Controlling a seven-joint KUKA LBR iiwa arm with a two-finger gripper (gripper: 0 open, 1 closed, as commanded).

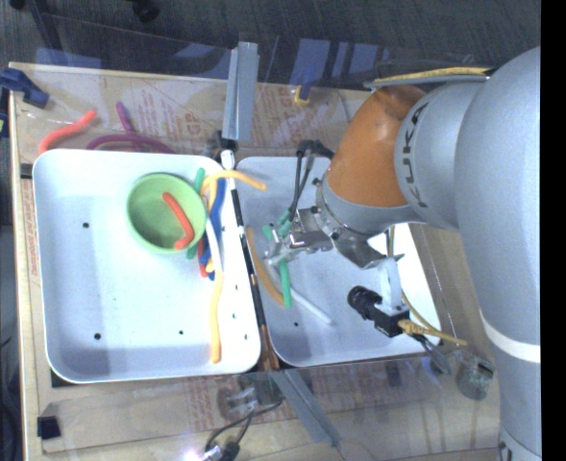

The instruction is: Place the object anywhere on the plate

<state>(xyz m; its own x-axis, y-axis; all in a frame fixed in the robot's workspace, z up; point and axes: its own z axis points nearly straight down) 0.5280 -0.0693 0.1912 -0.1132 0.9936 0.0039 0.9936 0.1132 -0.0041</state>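
A green plate [158, 221] lies in the left bin [90, 296], toward its back. A curved red stick [179, 215] rests on the plate. My gripper [283, 246] is low over the left part of the right bin [359, 339]. A green stick [285, 281] pokes out from under the gripper toward the front, and a short green bit shows just behind the gripper. Whether the stick is gripped is hidden by the gripper body. An orange-tan stick [265, 275] lies beside it near the bin's left wall.
Several coloured sticks, yellow [216, 305], blue [215, 221], green and red, lie along the left bin's right edge beside the plate. A white stick [311, 307] lies in the right bin. Pink and orange tubes [119, 142] sit on the bench behind the left bin.
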